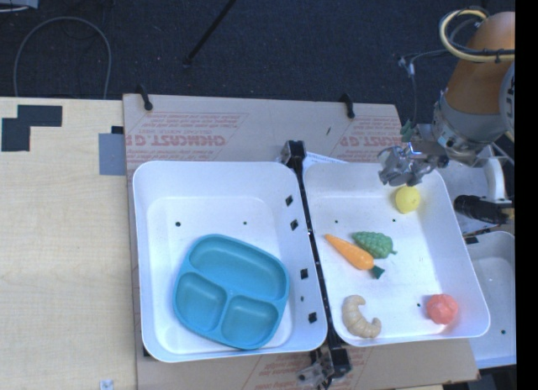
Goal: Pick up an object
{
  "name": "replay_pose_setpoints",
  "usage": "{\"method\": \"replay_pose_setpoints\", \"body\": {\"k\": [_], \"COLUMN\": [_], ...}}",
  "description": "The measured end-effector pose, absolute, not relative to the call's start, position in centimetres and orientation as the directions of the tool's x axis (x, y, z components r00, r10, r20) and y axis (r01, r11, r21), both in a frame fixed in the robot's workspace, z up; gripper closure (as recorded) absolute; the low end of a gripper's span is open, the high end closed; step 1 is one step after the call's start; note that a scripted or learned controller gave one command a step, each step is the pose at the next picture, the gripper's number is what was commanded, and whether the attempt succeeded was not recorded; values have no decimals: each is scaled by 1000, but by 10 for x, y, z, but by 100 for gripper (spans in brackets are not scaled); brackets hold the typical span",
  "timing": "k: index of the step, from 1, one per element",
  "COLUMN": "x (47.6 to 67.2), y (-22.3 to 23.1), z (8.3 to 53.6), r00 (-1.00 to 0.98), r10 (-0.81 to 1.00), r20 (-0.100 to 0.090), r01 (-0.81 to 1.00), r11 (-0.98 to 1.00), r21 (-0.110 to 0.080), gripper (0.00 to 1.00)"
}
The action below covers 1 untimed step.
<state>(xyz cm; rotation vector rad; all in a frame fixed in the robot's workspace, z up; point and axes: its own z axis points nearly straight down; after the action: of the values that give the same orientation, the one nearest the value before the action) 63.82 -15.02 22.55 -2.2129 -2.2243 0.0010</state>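
**Gripper hovering at lemon, right bin**

Left bin (151, 203) holding a blue tray (231, 290), three compartments, lying low and centre. Right bin (458, 245) holding five toys: lemon (408, 199) near the far right corner; carrot (351, 253) mid-bin, tip pointing left, touching green leafy piece (373, 243) just beside it; croissant (361, 317) at the near edge; red ball (441, 308) in the near right corner, well apart from the rest.

Bins sitting side by side on printed cardboard (218, 132), over a pale wood bench (59, 245). Dark carpet (277, 35) behind, cables trailing across it.

Arm (479, 77) reaching in from the right, orange band showing. Gripper (402, 166) hanging just above the lemon's far side; nothing seen between fingers; apart or together, cannot tell. Black divider clips (294, 155) sitting between bins.
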Motion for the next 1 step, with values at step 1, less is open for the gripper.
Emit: {"method": "replay_pose_setpoints", "body": {"k": [1], "x": [628], "y": [-106], "z": [232], "r00": [-4], "r10": [1000], "r20": [2], "r01": [1000], "r11": [4], "r21": [-4], "gripper": [100]}}
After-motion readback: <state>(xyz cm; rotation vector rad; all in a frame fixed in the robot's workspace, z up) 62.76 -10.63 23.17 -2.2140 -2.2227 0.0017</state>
